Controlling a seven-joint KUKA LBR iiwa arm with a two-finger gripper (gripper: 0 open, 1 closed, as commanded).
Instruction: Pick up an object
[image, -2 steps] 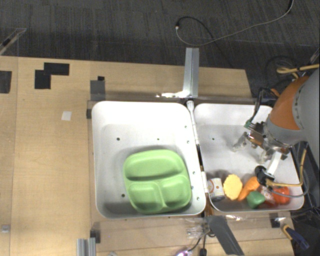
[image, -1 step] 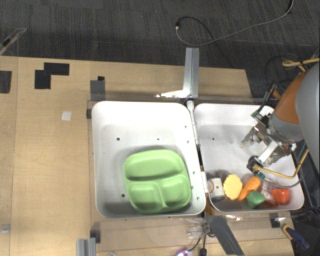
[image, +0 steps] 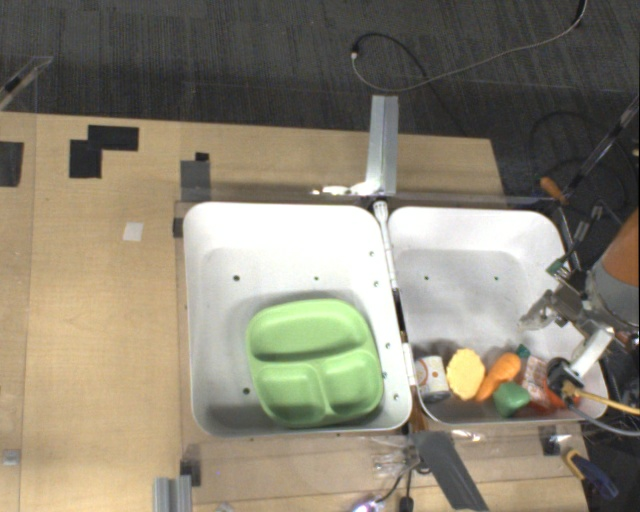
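Two shallow white bins sit side by side on a wooden bench (image: 90, 330): the left bin (image: 215, 300) holds a green divided tray (image: 315, 360), and the right bin (image: 470, 260) has small toys bunched along its near edge. Among them are a yellow piece (image: 465, 372), an orange carrot (image: 500, 373) and a green piece (image: 511, 399). Over that bin's right side hangs the gripper (image: 560, 325); whether it is clenched or released cannot be told.

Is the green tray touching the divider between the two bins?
Apart. The camera view shows a strip of white bin floor between the green tray and the divider.
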